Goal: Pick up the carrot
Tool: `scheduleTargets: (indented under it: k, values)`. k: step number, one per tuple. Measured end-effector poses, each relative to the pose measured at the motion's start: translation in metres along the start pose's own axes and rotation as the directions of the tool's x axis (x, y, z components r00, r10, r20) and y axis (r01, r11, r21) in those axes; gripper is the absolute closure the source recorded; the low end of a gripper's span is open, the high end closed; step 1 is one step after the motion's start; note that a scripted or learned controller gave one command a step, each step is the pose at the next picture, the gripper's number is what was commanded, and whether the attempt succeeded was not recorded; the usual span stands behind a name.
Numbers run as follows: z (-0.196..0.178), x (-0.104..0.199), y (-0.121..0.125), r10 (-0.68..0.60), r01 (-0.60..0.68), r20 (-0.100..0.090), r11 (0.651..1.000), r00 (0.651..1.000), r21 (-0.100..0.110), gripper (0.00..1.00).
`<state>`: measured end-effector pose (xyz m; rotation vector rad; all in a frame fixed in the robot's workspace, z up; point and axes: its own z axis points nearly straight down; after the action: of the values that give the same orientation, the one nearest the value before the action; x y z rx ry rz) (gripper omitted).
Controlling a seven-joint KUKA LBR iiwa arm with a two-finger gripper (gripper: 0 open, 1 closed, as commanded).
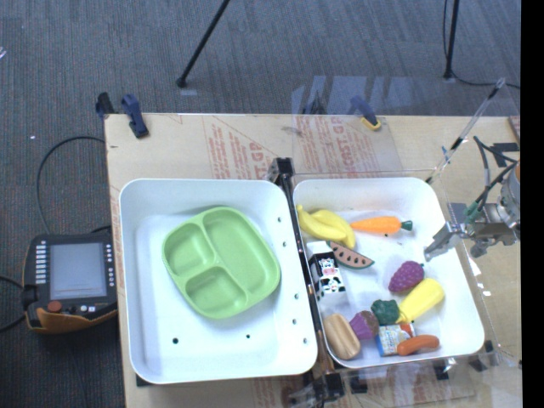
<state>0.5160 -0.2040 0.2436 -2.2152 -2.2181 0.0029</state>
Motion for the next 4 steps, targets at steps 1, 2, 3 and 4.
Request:
scheduleTargets:
  k: [1, 2, 3, 4]
  values:
    - [0.160, 0.016, 0.112, -0.011, 0.011, -0.001, 1.000, 1.000, 0.001, 0.00]
    - [0.155, 0.043, 0.130, -0.004, 0.004, 0.001, 1.000, 1.000, -0.005, 0.00]
    - [0.148, 0.123, 0.129, 0.257, -0.257, -0.001, 0.966, 0.966, 0.000, 0.00]
    - [0.139, 0.123, 0.129, 0.252, -0.252, 0.001, 0.968, 0.968, 0.005, 1.00]
